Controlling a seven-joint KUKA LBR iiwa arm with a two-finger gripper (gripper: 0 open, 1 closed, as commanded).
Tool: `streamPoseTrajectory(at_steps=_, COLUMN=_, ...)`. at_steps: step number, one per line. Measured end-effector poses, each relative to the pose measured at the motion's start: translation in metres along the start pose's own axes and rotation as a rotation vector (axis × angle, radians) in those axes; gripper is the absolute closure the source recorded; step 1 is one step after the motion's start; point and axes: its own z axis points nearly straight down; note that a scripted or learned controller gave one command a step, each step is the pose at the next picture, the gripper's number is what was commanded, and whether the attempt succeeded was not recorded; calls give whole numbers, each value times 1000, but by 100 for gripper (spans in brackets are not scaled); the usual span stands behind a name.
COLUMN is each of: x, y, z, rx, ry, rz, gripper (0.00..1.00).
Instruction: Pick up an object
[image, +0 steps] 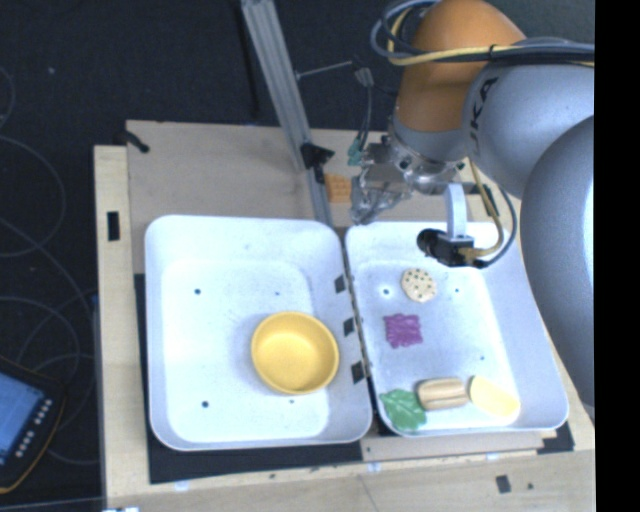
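Though the tool (372, 200) hangs over the right bin (520, 330), its grip is unreadable.

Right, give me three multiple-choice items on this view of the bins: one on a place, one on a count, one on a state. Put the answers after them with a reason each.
1. Where does the yellow bowl sit?
A. In the left bin
B. In the right bin
C. On the bench outside the bins

2. How many things lie in the right bin?
A. Two
B. Five
C. Eight

3. How does the hand stand to the things in the bins?
A. It grips the bowl
B. It presses on the purple piece
C. It is above the far edge of the bins, touching none of them

Answers: 1 A, the bowl rests on the left bin's floor. 2 B, a spotted cookie, the purple piece, a green piece, a tan roll and a yellow piece. 3 C, the hand is seen by the bins' far rim, apart from every item.
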Motion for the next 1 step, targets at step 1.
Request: streamPoseTrajectory(at_steps=1, x=56, y=-12, z=-2, rx=0, ry=2, rz=-2, gripper=100)
